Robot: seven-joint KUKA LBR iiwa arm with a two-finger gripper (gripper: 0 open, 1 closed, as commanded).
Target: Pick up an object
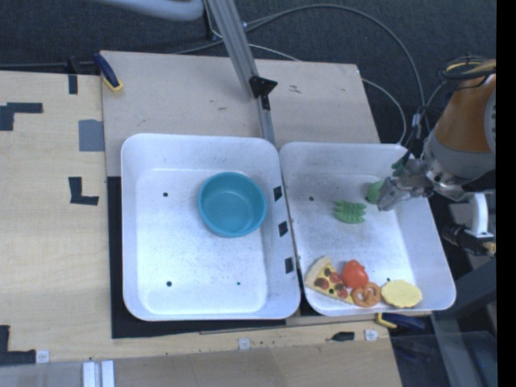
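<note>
1. Dark floor surrounds a pale wooden table point(201, 87), which carries two shallow white bins side by side, with a slanted metal pole crossing in from 12 o'clock.
2. Left bin point(153, 297): a blue bowl point(232, 204) sits upright a little toward 1 o'clock of the bin's middle, well apart from everything else.
3. Right bin point(427, 252): the loose items gather along the 6 o'clock wall, probably because the shallow floor lets them slide there. A pizza slice point(326, 280) lies at 7 o'clock, a red piece point(355, 272) rests just beside it, a pretzel-like ring point(367, 295) touches both, and a yellow round piece point(401, 294) lies at 5 o'clock.
4. A green leafy piece point(350, 211) lies alone near the bin's middle, apart from the cluster, so it looks like the easiest target to reach cleanly.
5. The arm point(463, 135) enters from 3 o'clock, and its end effector point(390, 193) sits low over the right bin, at 2 o'clock of the leafy piece.
6. A small green object point(374, 191) shows right at the tip, on its 9 o'clock side. Whether it is pinched or merely touching is unclear at this size.
7. I cannot tell if the end effector is released or clenched; its tip is too small and blurred.
8. Judgement: the pick appears to be at the grasp stage, with nothing clearly lifted off the bin floor.
</note>
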